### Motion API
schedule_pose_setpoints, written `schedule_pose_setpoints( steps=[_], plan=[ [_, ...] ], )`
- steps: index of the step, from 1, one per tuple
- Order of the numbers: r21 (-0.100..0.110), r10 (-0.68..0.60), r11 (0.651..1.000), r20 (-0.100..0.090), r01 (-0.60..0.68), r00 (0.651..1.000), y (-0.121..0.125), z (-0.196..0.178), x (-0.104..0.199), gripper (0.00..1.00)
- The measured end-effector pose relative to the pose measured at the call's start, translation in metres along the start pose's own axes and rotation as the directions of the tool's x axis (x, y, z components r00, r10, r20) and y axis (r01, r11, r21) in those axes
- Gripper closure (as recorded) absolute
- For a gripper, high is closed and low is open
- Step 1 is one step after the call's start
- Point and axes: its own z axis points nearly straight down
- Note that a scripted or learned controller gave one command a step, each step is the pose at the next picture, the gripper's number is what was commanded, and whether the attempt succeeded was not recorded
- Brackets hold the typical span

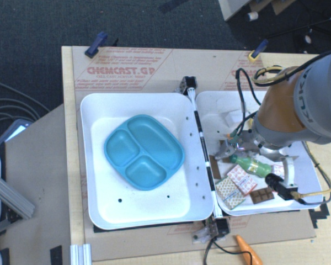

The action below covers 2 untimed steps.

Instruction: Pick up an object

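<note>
Green bottle [252,165] lies in right bin [209,106] | hand [234,148] low beside it | grip: cannot tell

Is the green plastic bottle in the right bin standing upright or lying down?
Lying down: the green plastic bottle rests on its side in the right white bin.

We count two white bins: the left bin [94,164] and the right bin [220,106]. We see one blue divided plate [144,151], one green bottle [252,165], two patterned packets [230,191] [242,179] and one brown bar [261,195].
</note>
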Motion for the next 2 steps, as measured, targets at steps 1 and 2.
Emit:
schedule_pose_setpoints(
  steps=[1, 2],
  plan=[
    [-0.001, 0.001, 1.0, 0.0, -0.001, 1.0, 0.0, -0.01, 0.0, 1.0],
    [-0.003, -0.002, 1.0, 0.001, 0.002, 1.0, -0.016, -0.1, 0.062, 1.0]
  ],
)
